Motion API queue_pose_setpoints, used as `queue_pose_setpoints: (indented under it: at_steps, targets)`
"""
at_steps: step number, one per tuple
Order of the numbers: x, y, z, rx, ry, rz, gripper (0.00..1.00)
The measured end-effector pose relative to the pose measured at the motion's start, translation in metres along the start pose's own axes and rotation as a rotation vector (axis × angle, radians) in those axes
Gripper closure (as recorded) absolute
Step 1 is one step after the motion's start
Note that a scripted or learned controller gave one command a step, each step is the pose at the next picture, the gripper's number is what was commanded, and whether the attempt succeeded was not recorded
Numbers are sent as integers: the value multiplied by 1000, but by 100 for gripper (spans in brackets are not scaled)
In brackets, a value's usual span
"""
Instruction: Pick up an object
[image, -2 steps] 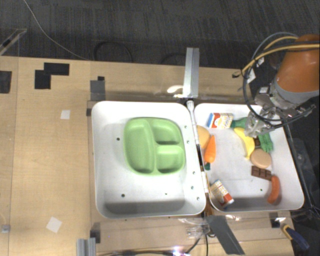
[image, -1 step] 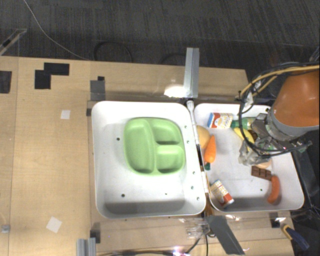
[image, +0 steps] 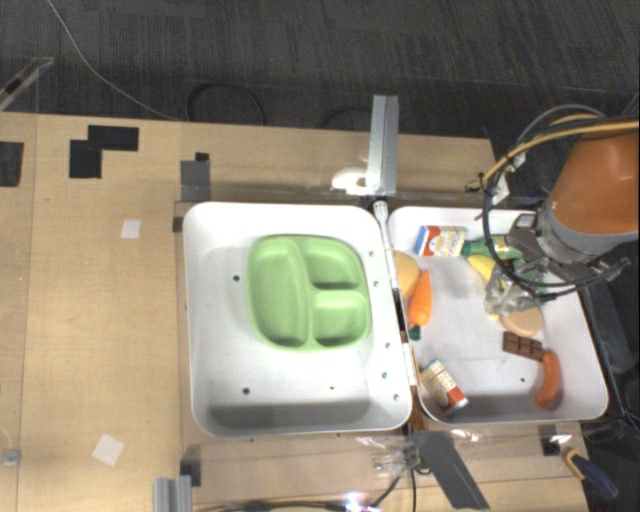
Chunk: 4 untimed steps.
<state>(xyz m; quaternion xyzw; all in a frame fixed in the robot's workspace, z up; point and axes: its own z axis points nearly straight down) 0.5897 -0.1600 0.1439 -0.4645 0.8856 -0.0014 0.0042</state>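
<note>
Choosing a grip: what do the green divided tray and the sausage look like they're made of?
Green divided tray: likely moulded plastic, matte with soft sheen, rounded compartments. Sausage: probably toy plastic or rubber, smooth orange-red, slightly glossy; too small to be sure.

Smooth matt green plastic tray (image: 305, 290); glossy white bins (image: 215, 400); pale wooden bench (image: 90, 330).

No text, brand or number could be read. The small carton (image: 441, 241) up-left of the jaws and the can (image: 443, 387) below-left of them bore printed labels, too blurred to read.
</note>
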Motion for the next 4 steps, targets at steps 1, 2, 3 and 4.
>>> queue_pose_setpoints:
  at_steps: [1,2,3,4]
  targets:
    - [0,0,0,0,0,0,0]
    - [7,-31,49,9,-4,61,0]
    - [4,-34,34,22,-12,61,100]
    - [-26,-7,-71,11,-5,153,100]
